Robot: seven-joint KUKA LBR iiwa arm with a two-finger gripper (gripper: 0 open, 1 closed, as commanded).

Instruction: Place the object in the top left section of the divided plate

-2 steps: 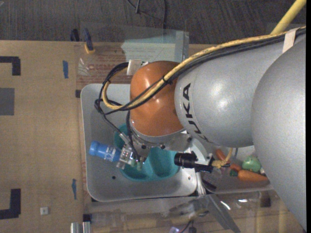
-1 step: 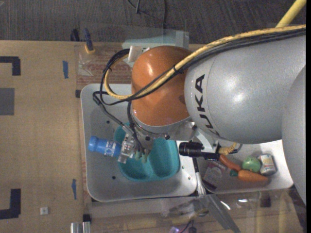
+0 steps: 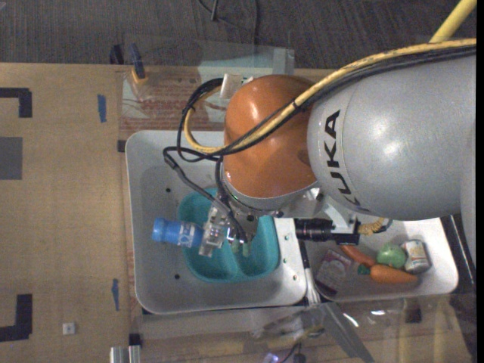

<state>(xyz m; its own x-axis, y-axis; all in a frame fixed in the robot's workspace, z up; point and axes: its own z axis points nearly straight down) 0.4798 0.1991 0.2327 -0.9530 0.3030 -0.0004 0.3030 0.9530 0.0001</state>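
Carrot-shaped orange toy (image 3: pixel 392 274), green round toy (image 3: pixel 391 255) and small labelled can (image 3: pixel 415 255) lie in the right white bin (image 3: pixel 446 278), near edge of view, well apart from the work.

Left white bin (image 3: pixel 144 225) holds the teal divided plastic plate (image 3: pixel 265 252); its inner ridges are partly covered by the wrist.

Blue plastic bottle with pale clear end (image 3: pixel 179 233) lies on its side, long axis running left-right, blue end out over the plate's left rim, clear end at the gripper (image 3: pixel 219 231). Gripper sits just right of the bottle, over the plate's left part; bottle appears to be at its fingertips, but whether it is clamped or merely touching cannot be told.

Farther back, the orange wrist band (image 3: pixel 265 138) and grey arm body (image 3: pixel 393 134) hide the plate's far side, so the top left section itself is hard to make out.
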